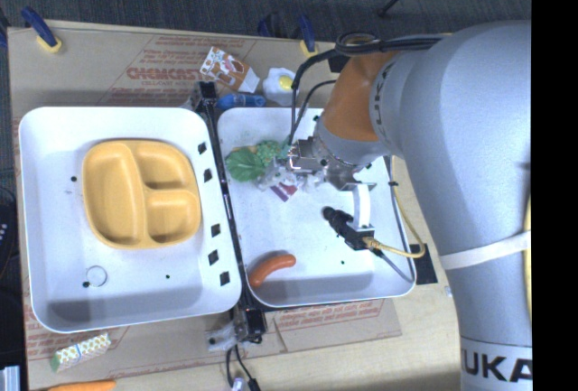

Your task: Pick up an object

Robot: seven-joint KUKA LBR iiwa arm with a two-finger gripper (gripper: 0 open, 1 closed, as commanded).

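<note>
1. While the arm [424, 109] reaches in from three o'clock, its gripper [298, 165] sits low over the right bin [307, 285], at about eleven o'clock of that bin's floor.
2. Whether the tool is open or closed cannot be told from this slant, nor whether it has hold of anything; the wrist hides its working end.
3. Just beside the gripper, at its nine o'clock, lies a green leafy toy [251, 160], and a small purple-and-white item [285, 190] lies just below it at six o'clock. Either could be the thing to pick; which one is meant I cannot tell.
4. An orange sausage-shaped toy [271, 267] lies well apart at the bin's six o'clock, near the front rim.
5. My judgement: this is the approach or grasp step, with no lift yet shown. The next move calls for a firm close on one item, then a straight rise clear of the bin wall.
6. A yellow divided tray [140, 192] rests in the left bin [54, 290].
7. Red print on the cardboard [135, 73] under the bins is too blurred to read surely. "UKA", part of the maker's name, shows on the arm's base [492, 367] at five o'clock.
</note>
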